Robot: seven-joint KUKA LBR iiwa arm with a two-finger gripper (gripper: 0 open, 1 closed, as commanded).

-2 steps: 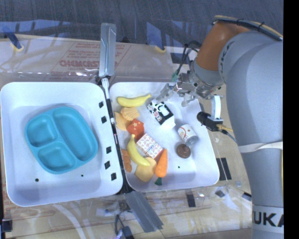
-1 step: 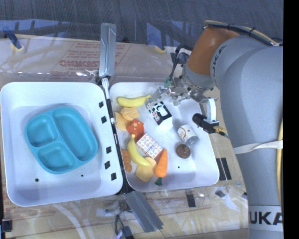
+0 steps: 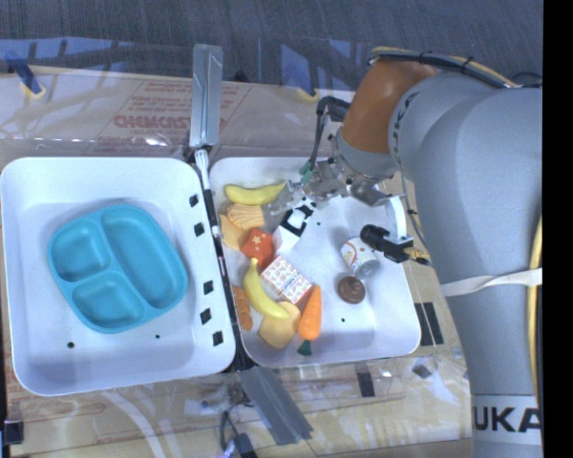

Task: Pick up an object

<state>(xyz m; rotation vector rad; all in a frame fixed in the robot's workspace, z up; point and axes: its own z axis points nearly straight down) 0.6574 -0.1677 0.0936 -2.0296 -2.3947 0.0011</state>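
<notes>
The arm's two-finger gripper [image 3: 301, 208], its opening impossible to tell, hung at the top of the right white bin [image 3: 401, 327], the curved yellow banana [image 3: 254, 195] lying crosswise just to its left.

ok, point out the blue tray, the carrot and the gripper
blue tray [image 3: 117, 268]: camera view, on the ridge between its compartments.
carrot [image 3: 310, 314]: camera view, mid-body.
gripper [image 3: 301, 198]: camera view, at its fingertip end, above the right bin.
</notes>
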